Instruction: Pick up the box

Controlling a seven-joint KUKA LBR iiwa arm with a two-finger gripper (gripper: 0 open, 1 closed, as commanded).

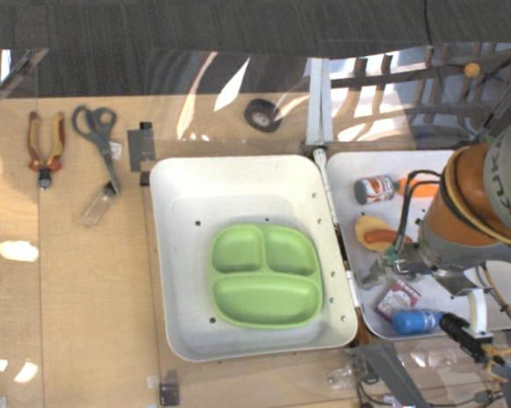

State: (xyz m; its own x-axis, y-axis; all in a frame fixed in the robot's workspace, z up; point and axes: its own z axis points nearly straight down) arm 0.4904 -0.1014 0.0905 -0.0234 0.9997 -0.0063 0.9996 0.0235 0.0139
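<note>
Arm's gripper (386,272) low in the right bin (345,170), just above the small box (397,299); finger state cannot be told. Green tray (265,274) in the left bin (180,249).

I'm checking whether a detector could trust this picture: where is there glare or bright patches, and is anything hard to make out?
Camera view: sun patches glare on the wooden bench at left, and streaky reflections cross the clear sheet behind the left bin; the green plate is evenly lit and sharp; the arm covers part of the right bin, and the small things there are hard to make out.
</note>
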